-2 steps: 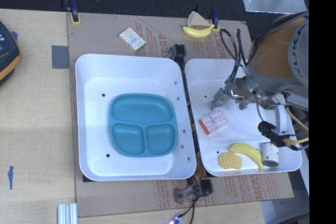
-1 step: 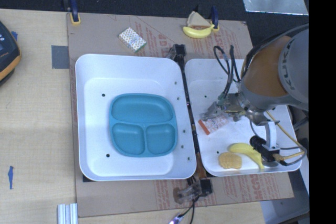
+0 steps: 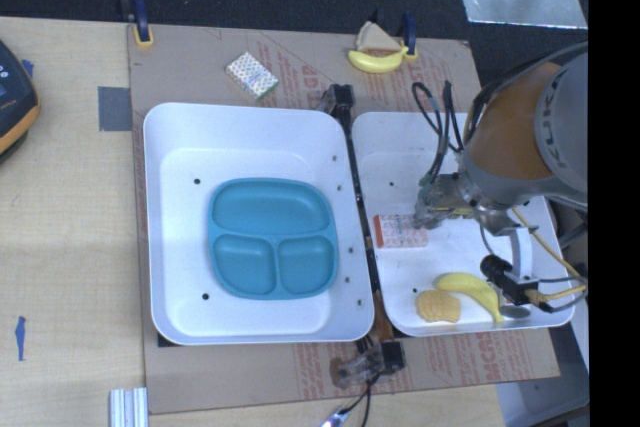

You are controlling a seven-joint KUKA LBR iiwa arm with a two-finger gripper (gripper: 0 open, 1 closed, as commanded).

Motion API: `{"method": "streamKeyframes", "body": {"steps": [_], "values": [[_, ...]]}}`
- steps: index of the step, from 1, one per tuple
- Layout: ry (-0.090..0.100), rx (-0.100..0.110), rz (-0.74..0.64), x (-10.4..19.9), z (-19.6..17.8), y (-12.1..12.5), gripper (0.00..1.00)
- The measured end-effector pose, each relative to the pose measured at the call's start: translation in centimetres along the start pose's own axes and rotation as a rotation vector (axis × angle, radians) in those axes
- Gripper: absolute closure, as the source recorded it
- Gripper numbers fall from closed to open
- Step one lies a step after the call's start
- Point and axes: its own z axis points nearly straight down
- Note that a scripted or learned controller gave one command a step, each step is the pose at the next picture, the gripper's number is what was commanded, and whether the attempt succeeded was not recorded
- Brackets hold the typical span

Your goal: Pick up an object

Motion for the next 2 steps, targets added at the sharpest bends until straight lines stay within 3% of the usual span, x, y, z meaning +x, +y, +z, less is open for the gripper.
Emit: {"method": "streamKeyframes", "body": {"steps": [1, 2], "values": [[0.003, 0.008, 0.004, 1.96, -8.55, 3.90, 1.00], [0.003, 0.009, 0.004, 1.96, -8.51, 3.87, 0.00]]}}
